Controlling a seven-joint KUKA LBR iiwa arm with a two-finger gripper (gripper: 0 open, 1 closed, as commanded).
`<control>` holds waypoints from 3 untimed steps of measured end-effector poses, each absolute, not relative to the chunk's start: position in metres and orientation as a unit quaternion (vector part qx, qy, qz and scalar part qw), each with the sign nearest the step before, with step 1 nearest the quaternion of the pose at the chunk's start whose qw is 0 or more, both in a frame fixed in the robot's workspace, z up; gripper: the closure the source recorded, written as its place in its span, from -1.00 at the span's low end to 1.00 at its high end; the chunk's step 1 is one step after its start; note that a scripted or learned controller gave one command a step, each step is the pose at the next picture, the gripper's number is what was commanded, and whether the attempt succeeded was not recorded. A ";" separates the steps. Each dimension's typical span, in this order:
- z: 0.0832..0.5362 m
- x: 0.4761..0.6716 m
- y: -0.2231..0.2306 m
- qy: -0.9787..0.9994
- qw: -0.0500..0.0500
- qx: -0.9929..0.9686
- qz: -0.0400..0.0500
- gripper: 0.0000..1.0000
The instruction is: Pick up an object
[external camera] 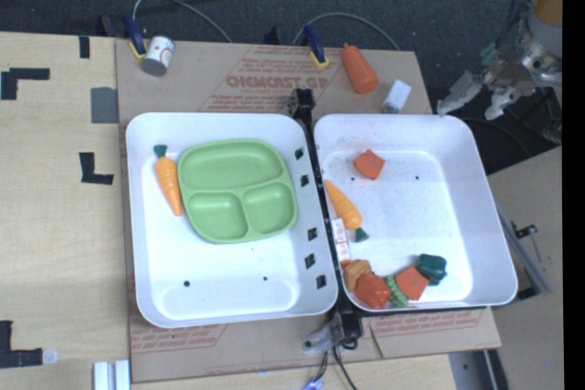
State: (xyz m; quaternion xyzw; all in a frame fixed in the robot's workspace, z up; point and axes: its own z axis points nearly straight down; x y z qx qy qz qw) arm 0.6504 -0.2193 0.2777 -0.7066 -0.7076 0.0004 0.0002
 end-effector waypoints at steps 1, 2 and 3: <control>0.169 0.639 -0.177 -0.708 0.002 -0.706 0.001 -1.00; 0.086 0.666 -0.131 -0.708 -0.001 -0.706 -0.001 -1.00; 0.086 0.616 -0.095 -0.707 -0.003 -0.707 0.000 -1.00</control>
